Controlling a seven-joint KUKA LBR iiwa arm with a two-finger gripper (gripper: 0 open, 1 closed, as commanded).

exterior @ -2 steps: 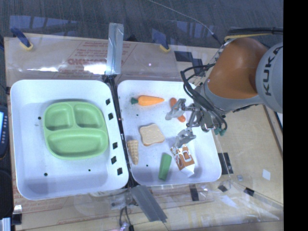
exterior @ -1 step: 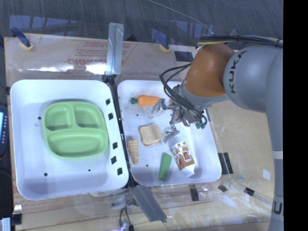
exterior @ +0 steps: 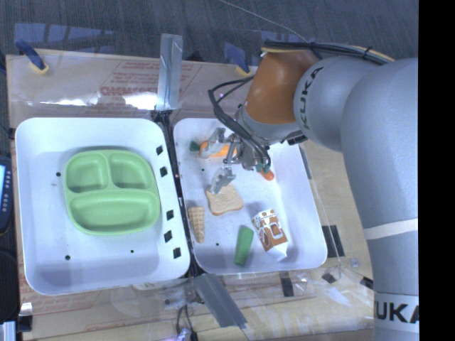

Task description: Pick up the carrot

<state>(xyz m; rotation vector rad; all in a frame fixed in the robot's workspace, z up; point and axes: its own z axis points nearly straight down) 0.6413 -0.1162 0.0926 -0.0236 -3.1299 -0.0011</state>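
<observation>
Carrot (exterior: 215, 148), the task's object, lies at the far end of the right bin (exterior: 307, 219), orange with a green top, partly hidden under the wrist. In order of size: the arm (exterior: 355, 119) enters from the right; the left bin (exterior: 35, 204) holds a green divided plate (exterior: 111, 190); the right bin holds the remaining small things. Near its middle lies a slice of bread (exterior: 225, 202); nearer are a printed carton (exterior: 270, 233), a green vegetable (exterior: 244, 246) and a cone (exterior: 196, 222). The gripper (exterior: 229, 170) hangs just nearer than the carrot, above the bread; whether its fingers are spread or closed cannot be told. Nothing is seen between them, so the carrot appears ungrasped: alignment, closing and lifting are judged left to do.
</observation>
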